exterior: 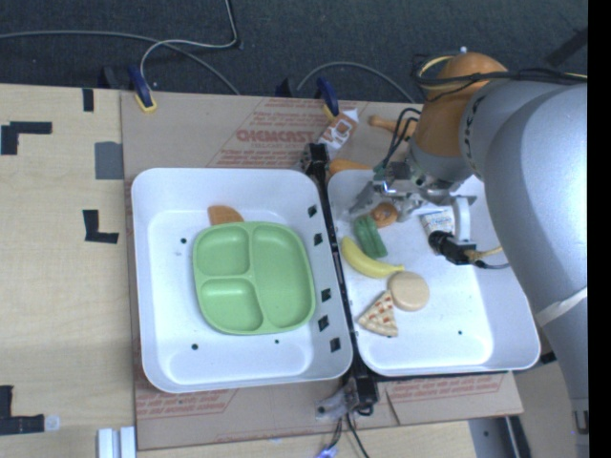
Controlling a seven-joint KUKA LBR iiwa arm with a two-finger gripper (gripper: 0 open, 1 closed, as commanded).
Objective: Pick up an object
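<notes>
My gripper (377, 201) is low over the back left part of the right bin (477, 346), below the grey arm and its orange band (449, 113). A small orange-brown piece (386, 216) sits right under its tip, and a green pickle-like piece (368, 238) lies just in front of it. A yellow banana (369, 261) lies further forward, with a round beige cookie (410, 291) and a waffle wedge (380, 315) in front of that. Whether anything is held is hidden by the gripper body.
The left bin (162, 351) holds a green divided plate (254, 277) with an orange piece (225, 215) behind it. A black divider (332, 256) runs between the bins. Black and white cables (458, 248) hang by the wrist. Clamps and wires lie at the back of the bench.
</notes>
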